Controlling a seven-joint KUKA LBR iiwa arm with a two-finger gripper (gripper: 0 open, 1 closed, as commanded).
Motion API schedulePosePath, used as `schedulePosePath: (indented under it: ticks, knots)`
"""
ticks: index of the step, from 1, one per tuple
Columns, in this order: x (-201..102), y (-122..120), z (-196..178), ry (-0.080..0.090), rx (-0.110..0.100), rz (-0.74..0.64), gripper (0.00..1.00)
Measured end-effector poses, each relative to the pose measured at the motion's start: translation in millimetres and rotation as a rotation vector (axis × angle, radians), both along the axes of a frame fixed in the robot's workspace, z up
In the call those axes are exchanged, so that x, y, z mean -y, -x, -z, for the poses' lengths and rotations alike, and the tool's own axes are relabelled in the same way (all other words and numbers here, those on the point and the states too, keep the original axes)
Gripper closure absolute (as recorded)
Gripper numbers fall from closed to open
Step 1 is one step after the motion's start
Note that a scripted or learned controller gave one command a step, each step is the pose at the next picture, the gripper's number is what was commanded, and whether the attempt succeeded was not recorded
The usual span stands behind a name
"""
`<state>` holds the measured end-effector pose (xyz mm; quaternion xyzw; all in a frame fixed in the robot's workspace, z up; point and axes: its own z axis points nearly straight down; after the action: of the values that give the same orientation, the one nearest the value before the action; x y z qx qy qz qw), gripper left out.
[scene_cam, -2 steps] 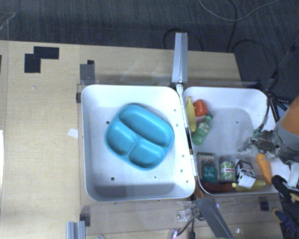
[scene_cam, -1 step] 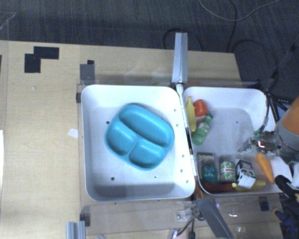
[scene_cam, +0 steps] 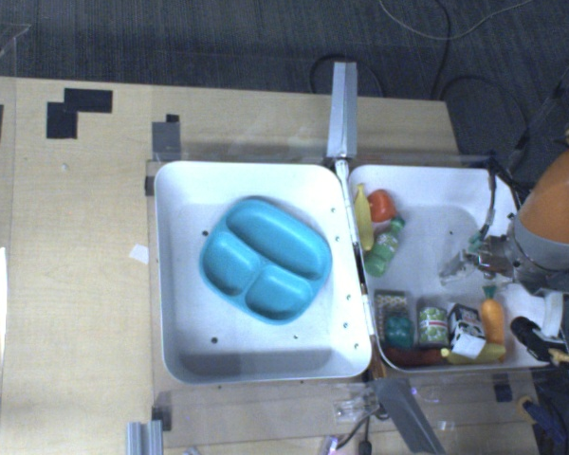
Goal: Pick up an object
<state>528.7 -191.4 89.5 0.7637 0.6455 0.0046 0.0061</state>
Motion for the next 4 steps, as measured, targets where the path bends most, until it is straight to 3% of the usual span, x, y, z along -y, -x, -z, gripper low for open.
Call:
schedulePosePath:
  ticks: [1, 2, 3, 4]
  knots:
    - [6, 37, 0, -0.002, -0.001, -0.005, 0.00]
    - [5, 35, -11, -0.002, 0.004, -0.009, 1.00]
    - [-53, 40, -114, -0.003, -0.010, 0.007, 1.00]
    - [-75, 33, -40, 0.000, 0.013, -0.019, 1.00]
